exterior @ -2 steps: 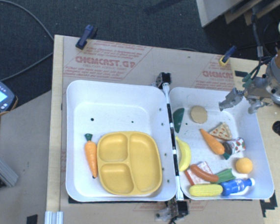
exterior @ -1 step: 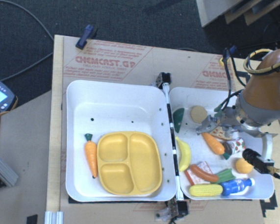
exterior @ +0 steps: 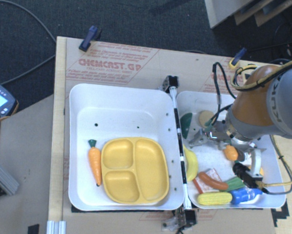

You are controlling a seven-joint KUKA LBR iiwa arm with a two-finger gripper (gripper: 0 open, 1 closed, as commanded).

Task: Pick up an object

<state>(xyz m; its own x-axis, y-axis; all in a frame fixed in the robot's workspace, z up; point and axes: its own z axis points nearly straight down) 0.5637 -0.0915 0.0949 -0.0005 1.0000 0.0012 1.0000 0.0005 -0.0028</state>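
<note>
From the camera view the pick looks unfinished: the arm (exterior: 271, 100) hangs low over the right bin (exterior: 268, 203), and whether its jaws are released or clenched I cannot tell. Just beside the wrist lies an orange ball (exterior: 231, 152); nearer the camera sit a sausage (exterior: 213, 180) and corn (exterior: 213, 198). Well left of the arm, the left bin (exterior: 86, 100) holds a yellow tray (exterior: 133, 169) and a carrot (exterior: 95, 163).

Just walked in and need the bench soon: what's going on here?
A grey robot arm is reaching from the right into the right bin, which holds toy food: a corn cob, a sausage, a small orange and a banana. Nothing looks picked up yet. In the left bin, a yellow divided plate sits beside a toy carrot.
</note>
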